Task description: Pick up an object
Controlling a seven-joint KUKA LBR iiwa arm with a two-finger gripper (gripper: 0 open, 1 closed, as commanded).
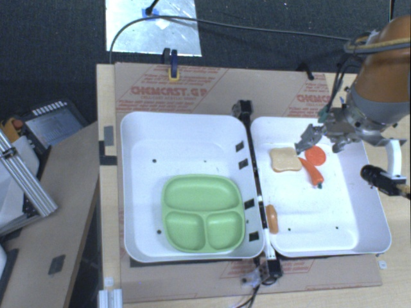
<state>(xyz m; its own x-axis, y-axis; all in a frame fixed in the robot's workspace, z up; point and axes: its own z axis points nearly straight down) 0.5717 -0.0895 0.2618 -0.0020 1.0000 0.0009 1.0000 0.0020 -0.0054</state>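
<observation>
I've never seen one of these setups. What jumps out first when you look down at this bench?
The big green tray, split into three compartments, lies in the left bin. In the right bin, the arm's hand hangs low over a slice of toast and an orange carrot beside it. A small orange sausage lies apart at that bin's left wall.

A: Both white bins look like smooth, slightly glossy plastic, and so does the green divided tray.

B: Yep. The sheet under them is matt printed cardboard, and the table looks like pale wood.
</observation>
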